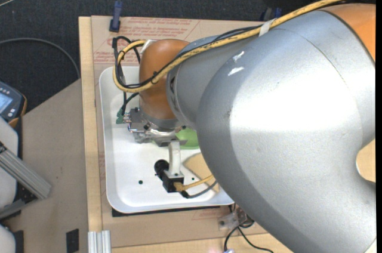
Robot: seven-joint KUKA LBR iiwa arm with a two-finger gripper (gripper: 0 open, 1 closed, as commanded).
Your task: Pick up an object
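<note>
You have a green object (190,137) and a pale tan object (199,166) lying in the white bin (122,165). Both are partly hidden under the grey arm (286,114), and the green one is just beside the pincer (145,132). The pincer hangs over the bin's floor, but you cannot tell whether it is spread or pressed together; the bin sits on the brown bench (89,126).
</note>
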